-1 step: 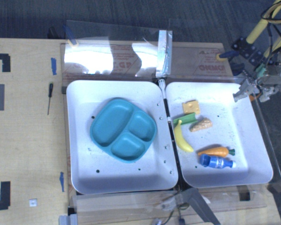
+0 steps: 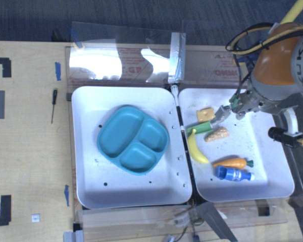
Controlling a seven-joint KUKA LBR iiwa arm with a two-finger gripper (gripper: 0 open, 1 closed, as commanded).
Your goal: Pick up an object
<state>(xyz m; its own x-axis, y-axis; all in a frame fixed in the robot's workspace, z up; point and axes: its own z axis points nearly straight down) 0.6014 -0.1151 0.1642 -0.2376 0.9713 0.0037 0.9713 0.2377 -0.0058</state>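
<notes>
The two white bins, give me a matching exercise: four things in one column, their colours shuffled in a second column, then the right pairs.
Things:
1. divided plate
2. banana
3. carrot
4. bottle

Colours:
A. orange with a green top
B. teal
C. dark blue with a white label
D. yellow

Pairs: 1-B, 2-D, 3-A, 4-C

Gripper point(image 2: 223, 113) over right bin point(image 2: 272, 185), near cracker point(image 2: 205, 114) and bread piece point(image 2: 216, 133); possibly touching neither. Banana point(image 2: 196, 149), carrot point(image 2: 232, 162), blue bottle point(image 2: 233, 174) below. Blue divided plate point(image 2: 133, 139) in left bin point(image 2: 86, 150).
</notes>
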